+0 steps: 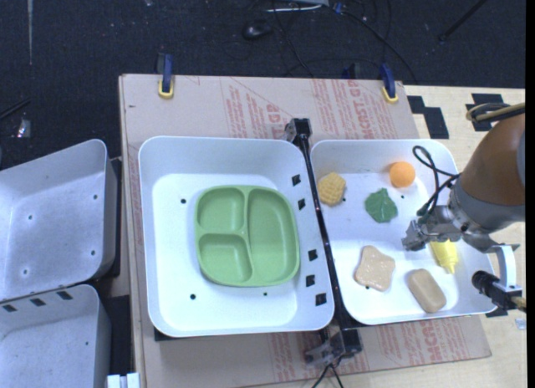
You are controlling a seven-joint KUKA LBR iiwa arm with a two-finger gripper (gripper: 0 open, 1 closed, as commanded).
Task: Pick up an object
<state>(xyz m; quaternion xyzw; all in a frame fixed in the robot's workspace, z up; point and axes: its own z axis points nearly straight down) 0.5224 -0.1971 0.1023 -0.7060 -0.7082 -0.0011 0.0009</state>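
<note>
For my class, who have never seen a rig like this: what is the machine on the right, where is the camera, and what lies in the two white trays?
The camera looks down at a slant from above the bench. The grey and orange machine is a robot arm reaching in from the right. Its end effector hangs over the right bin, beside a yellow item. That bin also has a waffle piece, an orange ball, a green leafy piece, a toast slice and a tan bread roll. The left bin holds a green divided plate.
</note>
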